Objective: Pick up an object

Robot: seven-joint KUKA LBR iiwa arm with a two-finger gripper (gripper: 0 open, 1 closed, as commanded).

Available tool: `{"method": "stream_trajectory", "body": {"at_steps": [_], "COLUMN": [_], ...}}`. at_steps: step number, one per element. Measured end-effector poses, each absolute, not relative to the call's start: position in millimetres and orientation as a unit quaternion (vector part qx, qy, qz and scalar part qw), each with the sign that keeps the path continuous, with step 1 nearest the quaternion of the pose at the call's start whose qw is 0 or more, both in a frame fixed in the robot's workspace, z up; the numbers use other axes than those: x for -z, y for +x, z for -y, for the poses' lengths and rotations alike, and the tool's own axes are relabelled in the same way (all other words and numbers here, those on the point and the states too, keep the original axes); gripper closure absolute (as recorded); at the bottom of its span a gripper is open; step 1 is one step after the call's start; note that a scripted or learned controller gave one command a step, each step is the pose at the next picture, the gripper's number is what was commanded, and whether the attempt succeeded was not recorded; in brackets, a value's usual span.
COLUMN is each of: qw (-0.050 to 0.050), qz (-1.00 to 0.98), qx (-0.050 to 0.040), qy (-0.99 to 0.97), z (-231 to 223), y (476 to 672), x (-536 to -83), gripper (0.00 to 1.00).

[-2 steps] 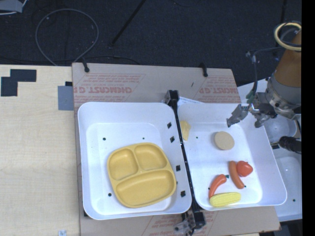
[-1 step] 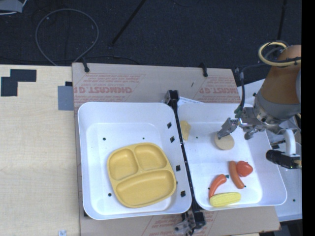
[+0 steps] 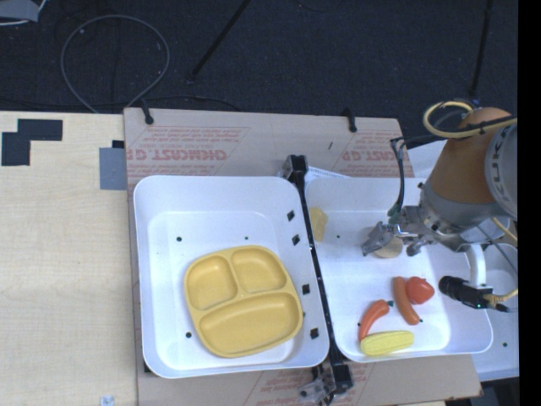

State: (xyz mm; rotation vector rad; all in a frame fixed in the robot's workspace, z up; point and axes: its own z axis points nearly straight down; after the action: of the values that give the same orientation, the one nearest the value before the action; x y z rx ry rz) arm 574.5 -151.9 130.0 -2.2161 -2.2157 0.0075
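Beige lump [image 3: 390, 245] low in the right bin [image 3: 351, 227], near its back half — likeliest target, sitting right under the gripper [image 3: 393, 237]. Hard to name more closely; pale, rounded, partly covered by the metal fingers. Whether clamped on it or merely hovering — cannot tell from up here. Nothing lifted clear of the floor, so pick judged not yet done; closing and raising left to do.

Further forward in the same bin: red tomato [image 3: 419, 290] touching an orange sausage [image 3: 405, 301], a carrot [image 3: 374, 315] just beside, corn cob [image 3: 387, 342] at the front edge. Pale yellow piece [image 3: 317, 222] against the divider. Over in the left bin [image 3: 161, 218], a yellow divided plate [image 3: 243, 299], well apart from the action.
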Motion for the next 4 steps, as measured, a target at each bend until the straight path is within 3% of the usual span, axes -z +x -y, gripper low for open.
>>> {"method": "stream_trajectory", "body": {"at_steps": [1, 2, 4], "qw": [0.002, 0.001, -0.001], "qz": [0.707, 0.706, 0.707], "qx": [-0.0012, -0.0007, 0.0005], "qy": [-0.708, -0.709, -0.707], "z": [151, 152, 146], "y": [573.9, 574.4, 568.1], "x": [-85, -98, -198], "gripper": [0.00, 1.00, 1.00]}}
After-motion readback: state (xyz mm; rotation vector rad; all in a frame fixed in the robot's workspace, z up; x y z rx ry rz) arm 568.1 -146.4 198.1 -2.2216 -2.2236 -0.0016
